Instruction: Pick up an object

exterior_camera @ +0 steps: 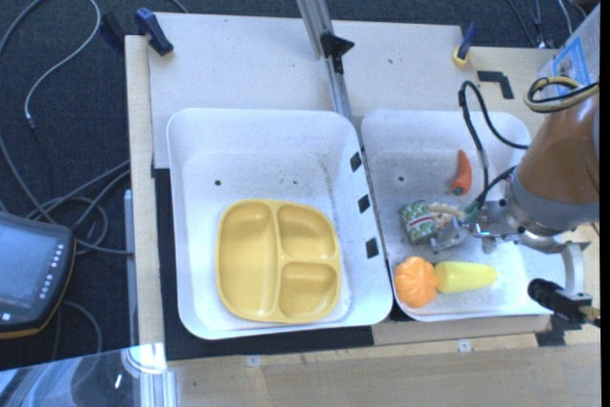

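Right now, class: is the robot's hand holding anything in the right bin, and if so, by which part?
It cannot be told. The hand sits low beside the small green patterned object, but no object shows clearly between its fingers.

- You're looking at a robotics lab: loose cables trail over dark carpet left of the surface.
- Clamps grip that surface's far edge.

Yellow divided tray in a white bin. Orange pumpkin, pale yellow corn, orange carrot, green-and-white patterned packet in the other white bin. Blue clamps at the bench corners.
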Robot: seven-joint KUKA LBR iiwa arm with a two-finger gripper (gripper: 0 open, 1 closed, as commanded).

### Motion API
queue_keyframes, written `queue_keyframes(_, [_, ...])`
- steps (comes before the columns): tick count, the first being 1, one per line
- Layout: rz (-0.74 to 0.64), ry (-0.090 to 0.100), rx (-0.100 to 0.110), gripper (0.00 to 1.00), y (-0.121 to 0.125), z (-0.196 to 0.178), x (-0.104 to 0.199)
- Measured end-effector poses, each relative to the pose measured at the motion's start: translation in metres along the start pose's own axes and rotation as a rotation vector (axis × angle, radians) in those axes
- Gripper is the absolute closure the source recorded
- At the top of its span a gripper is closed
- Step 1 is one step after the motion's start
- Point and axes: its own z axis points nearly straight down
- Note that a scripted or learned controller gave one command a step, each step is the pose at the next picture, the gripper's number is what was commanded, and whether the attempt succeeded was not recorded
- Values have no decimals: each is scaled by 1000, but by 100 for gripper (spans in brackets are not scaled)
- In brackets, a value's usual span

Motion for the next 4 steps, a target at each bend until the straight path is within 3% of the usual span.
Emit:
queue_keyframes(1, [0,-3,-10,100,3,-14,-1])
queue_keyframes(2, [-1,-6,-16,100,0,-78,-1])
queue_keyframes(3, [-1,-5,-13,100,1,-89,-1])
queue_keyframes(4, [-6,-2,-11,100,20,-82,51])
